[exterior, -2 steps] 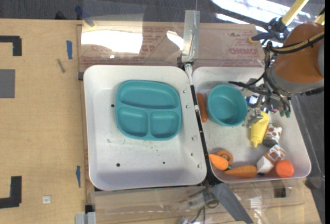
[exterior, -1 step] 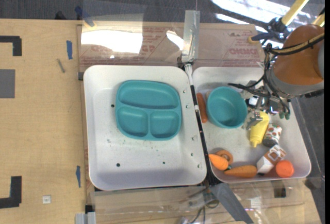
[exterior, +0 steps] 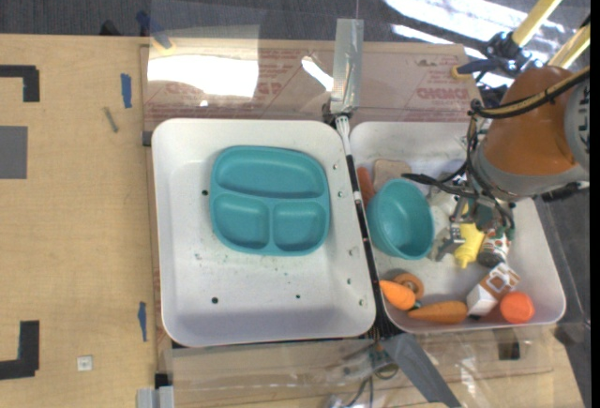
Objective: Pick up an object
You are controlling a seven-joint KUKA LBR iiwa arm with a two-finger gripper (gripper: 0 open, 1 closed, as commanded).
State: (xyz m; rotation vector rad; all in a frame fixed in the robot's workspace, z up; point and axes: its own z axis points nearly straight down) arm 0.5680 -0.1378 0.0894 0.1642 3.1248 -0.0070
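The right bin (exterior: pixel 547 251) holds several small items. A teal bowl (exterior: pixel 401 219) lies tipped on its side at the left. To its right lies a yellow toy (exterior: pixel 466 249). Along the front edge are an orange carrot (exterior: pixel 438 310), an orange chunk (exterior: pixel 400 293), a white and brown block (exterior: pixel 496 283) and an orange ball (exterior: pixel 517 307). My gripper (exterior: pixel 473 226) hangs low in this bin under the orange wrist band, just above the yellow toy and right of the bowl. Wires and the wrist hide its tips.
The left bin (exterior: pixel 178 237) holds a teal divided plate (exterior: pixel 270 200). A red item (exterior: pixel 364 179) lies by the divider between the bins. A clear plastic wall (exterior: pixel 347 64) stands behind the bins. Tan board (exterior: pixel 66 237) lies to the left.
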